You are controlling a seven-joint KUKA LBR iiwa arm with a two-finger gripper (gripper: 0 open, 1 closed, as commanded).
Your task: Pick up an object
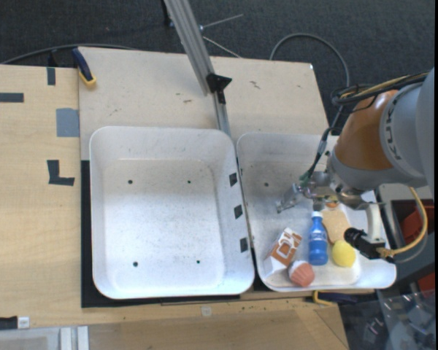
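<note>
On the wooden bench (29,195), the left bin (164,210) sits toward nine o'clock of the scene, its white floor speckled with grey. Just beside it, toward three o'clock, lies the right bin (266,166), the two rims touching along their shared edge. A metal pole (193,39) runs in from twelve o'clock and ends near the top of that shared edge.

The things in the right bin gather at its five o'clock corner: an orange and white carton (284,247), with a reddish ball (301,273) touching it at six o'clock; then a blue bottle (317,239) standing lengthwise, a tan object (334,223) just beside it, and a yellow ball (343,254) at the bottle's four o'clock.

The jaws (315,193) hang at twelve o'clock of the bottle, under the grey arm (394,133) with its orange band. Whether they are spread or pressed together I cannot tell; nothing is seen between them.
</note>
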